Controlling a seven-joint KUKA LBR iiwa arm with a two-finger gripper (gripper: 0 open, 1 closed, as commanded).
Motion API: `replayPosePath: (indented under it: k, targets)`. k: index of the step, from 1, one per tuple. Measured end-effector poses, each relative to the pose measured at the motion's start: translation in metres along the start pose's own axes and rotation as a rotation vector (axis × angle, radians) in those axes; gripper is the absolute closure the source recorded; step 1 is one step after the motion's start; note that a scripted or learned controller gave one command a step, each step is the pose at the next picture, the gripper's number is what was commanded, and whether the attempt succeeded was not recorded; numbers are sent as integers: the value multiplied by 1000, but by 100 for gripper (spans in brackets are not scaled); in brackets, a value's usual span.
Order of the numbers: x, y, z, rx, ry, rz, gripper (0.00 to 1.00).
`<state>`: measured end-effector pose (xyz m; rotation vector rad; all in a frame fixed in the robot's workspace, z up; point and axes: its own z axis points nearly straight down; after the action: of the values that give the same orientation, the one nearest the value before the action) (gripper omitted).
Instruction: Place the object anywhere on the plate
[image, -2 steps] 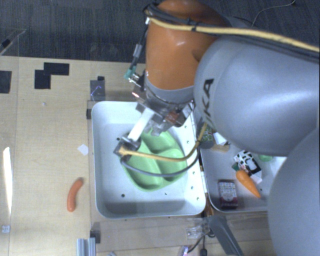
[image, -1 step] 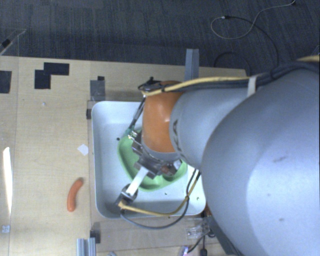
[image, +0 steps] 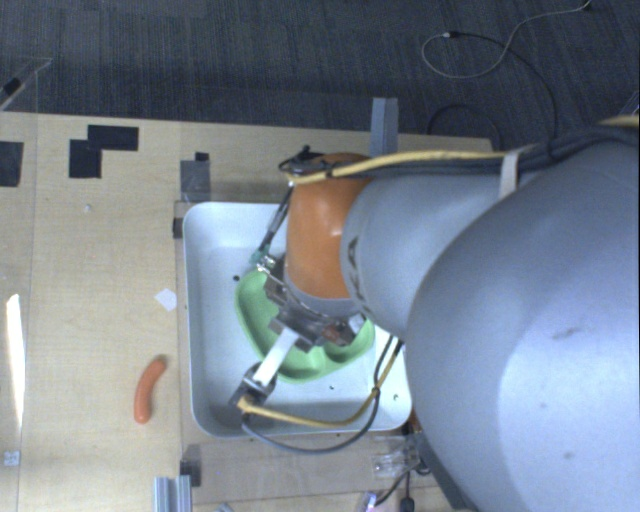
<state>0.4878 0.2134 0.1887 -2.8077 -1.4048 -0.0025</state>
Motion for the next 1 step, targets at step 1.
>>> replayPosePath:
  k: [1]
  targets:
    - [44, 23, -74, -3, 1, -302, 100]
